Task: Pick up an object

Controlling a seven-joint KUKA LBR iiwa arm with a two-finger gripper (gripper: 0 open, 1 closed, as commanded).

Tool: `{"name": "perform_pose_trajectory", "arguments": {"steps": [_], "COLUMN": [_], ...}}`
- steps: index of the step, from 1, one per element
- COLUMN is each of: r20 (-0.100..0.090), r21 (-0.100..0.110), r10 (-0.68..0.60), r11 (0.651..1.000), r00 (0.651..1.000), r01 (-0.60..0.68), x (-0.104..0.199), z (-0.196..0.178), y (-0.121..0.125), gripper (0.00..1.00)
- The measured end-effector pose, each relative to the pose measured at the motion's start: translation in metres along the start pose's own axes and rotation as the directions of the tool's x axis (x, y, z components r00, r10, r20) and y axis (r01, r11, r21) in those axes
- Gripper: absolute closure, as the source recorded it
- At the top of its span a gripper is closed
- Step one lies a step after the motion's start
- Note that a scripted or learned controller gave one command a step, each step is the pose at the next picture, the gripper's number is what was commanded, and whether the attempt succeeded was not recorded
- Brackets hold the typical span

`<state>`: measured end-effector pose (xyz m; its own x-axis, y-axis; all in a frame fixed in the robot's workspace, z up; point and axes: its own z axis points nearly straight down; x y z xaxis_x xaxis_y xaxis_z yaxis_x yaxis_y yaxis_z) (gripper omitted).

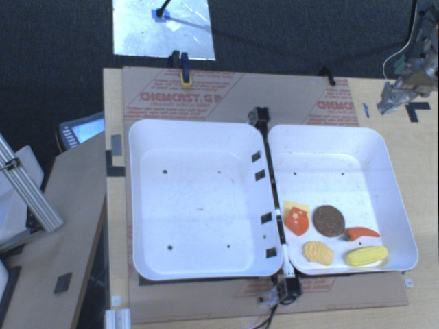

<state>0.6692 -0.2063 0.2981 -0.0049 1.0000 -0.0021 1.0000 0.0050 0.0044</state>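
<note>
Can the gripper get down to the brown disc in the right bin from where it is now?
Probably yes. The gripper hangs above the bench beyond the right bin's far corner, and the brown disc lies uncovered, with nothing over it.

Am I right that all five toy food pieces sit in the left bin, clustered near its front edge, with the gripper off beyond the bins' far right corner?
Not quite: the camera view shows the five toy food pieces in the right bin, not the left bin. They are clustered near its front edge, and the gripper is off beyond the far right corner.
</note>
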Motion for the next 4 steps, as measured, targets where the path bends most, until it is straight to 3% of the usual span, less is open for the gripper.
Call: {"name": "perform_pose_trajectory", "arguments": {"steps": [4], "r20": [0.000], "r21": [0.001], "r10": [-0.001], "r11": [1.000], "r00": [1.000], "r01": [0.001], "x": [0.0000], "z": [-0.0065], "y": [-0.0001], "gripper": [1.00]}}
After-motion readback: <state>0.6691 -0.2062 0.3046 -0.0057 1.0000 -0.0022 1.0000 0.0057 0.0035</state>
